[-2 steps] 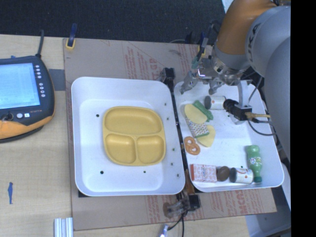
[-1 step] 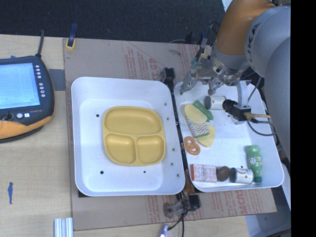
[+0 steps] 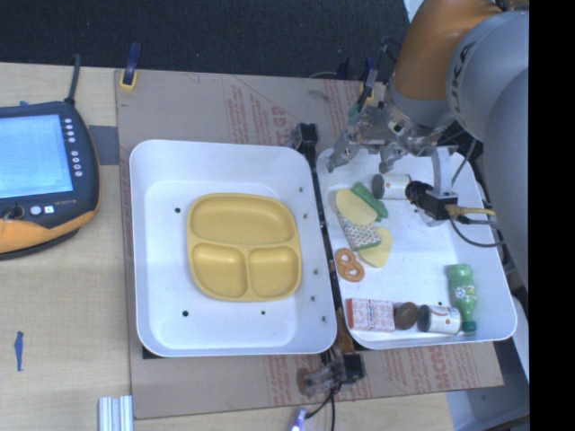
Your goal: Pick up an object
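Note:
My gripper [image 3: 360,162] hangs over the far left corner of the right bin [image 3: 490,268], open, with nothing between its fingers. Just below it lie a green stick [image 3: 369,201], a yellow slice [image 3: 354,209] and a grey patterned piece [image 3: 361,233] on a second yellow piece [image 3: 378,249]. A small white cylinder [image 3: 392,187] lies to the gripper's right. Nearer the front are an orange pretzel [image 3: 349,265], a green bottle [image 3: 461,288], a red and white packet [image 3: 370,314], a brown round thing [image 3: 406,313] and a small white bottle [image 3: 441,319].
The left bin [image 3: 153,241] holds a yellow divided plate [image 3: 243,245]. A control tablet [image 3: 40,164] lies on the bench at the far left. The grey arm with its orange band [image 3: 436,39] comes in over the right bin's far edge.

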`<state>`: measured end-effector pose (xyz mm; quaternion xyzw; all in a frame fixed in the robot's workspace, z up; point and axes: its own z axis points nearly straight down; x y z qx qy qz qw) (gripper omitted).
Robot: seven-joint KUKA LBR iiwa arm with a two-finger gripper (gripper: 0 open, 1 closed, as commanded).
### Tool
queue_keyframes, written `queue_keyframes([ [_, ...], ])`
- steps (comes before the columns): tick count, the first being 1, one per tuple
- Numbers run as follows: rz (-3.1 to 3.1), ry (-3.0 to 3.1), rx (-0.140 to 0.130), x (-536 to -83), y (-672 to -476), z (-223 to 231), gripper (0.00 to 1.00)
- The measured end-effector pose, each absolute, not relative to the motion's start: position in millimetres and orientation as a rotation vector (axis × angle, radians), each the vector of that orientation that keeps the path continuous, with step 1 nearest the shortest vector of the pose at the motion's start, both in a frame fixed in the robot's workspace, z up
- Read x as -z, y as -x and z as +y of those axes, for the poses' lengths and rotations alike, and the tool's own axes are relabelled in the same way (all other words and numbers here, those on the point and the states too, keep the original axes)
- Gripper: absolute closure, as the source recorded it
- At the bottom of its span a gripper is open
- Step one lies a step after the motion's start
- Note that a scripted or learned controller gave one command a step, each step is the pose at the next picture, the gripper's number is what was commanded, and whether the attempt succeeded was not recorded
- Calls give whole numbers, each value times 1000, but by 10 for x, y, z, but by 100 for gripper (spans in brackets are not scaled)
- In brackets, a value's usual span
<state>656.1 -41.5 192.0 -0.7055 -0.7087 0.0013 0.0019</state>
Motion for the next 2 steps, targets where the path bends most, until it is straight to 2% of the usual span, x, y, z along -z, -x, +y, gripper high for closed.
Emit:
queue_keyframes([
  [1, -2222, 2216, -4, -1921, -6561, -507, 0],
  [2, -2224, 2214, -6, -1916, -5334, -573, 0],
])
